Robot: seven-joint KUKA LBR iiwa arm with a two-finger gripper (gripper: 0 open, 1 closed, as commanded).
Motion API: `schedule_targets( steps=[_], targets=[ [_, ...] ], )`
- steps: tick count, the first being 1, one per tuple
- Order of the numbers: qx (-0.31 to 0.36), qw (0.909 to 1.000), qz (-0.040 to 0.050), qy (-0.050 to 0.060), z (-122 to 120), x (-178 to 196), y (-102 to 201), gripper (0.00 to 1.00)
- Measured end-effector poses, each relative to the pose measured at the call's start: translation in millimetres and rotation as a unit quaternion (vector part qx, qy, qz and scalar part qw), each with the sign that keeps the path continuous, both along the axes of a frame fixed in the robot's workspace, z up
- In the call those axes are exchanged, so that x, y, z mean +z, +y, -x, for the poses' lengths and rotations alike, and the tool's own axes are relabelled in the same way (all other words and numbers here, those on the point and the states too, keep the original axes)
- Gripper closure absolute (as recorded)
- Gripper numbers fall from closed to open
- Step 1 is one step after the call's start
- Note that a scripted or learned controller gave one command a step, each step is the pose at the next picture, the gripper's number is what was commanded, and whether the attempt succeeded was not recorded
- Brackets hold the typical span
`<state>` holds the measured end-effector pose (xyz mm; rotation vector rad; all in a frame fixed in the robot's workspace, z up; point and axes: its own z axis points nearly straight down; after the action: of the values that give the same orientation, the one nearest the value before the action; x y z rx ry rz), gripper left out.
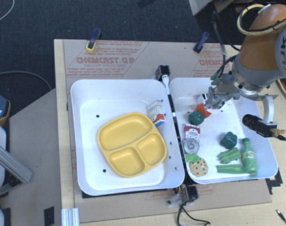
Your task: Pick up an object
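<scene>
A: Start at the jaws [213, 99]. What are they doing?

B: They hang low over the back of the right bin [270, 161], just above a small orange piece [203, 110] and the dark green round toy [196, 118] touching it. Whether they are spread or pressed together, I cannot tell; the wrist hides them from this slant.

A: So nothing is held?

B: Nothing shows between them. I judge this as an approach over the nearest items, not a lift.

A: Why there?

B: Probably because that pair lies apart from the wall, with room around it. The other candidates lie toward the front: a small packet with red print [192, 132], a round tin [191, 146] just in front of it, a cookie [198, 166], a green pepper [229, 139], a green bottle [249, 156] and green stalks [231, 162] bunched beside it.

A: And the left bin [81, 126]?

B: It holds a yellow divided tray [132, 144] lying flat, and a small carton [155, 112] tilted against the tray's far corner, near the divider between the bins.

A: Any writing?

B: The cardboard sheet [110, 55] on the bench reads "CHEMCAST" in red, repeated near the back right. The print on the packet and carton is too small to read.

A: Those clips?

B: A yellow and blue clamp [92, 41] and a blue one [201, 43] sit on the sheet's back edge, seemingly pinning it down.
</scene>
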<state>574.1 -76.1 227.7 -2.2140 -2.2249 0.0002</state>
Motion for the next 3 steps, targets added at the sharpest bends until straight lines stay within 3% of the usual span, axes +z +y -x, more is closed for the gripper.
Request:
schedule_targets(
  steps=[1, 2, 3],
  targets=[
    [0.001, 1.0, 0.0002, -0.003, -18.4, 8.4, 55.3, 1.0],
    [0.001, 1.0, 0.0001, -0.002, -30.2, -5.8, 117.3, 1.0],
    [-0.003, 1.0, 0.0012, -0.001, -28.8, -7.4, 106.8, 1.0]
  ],
)
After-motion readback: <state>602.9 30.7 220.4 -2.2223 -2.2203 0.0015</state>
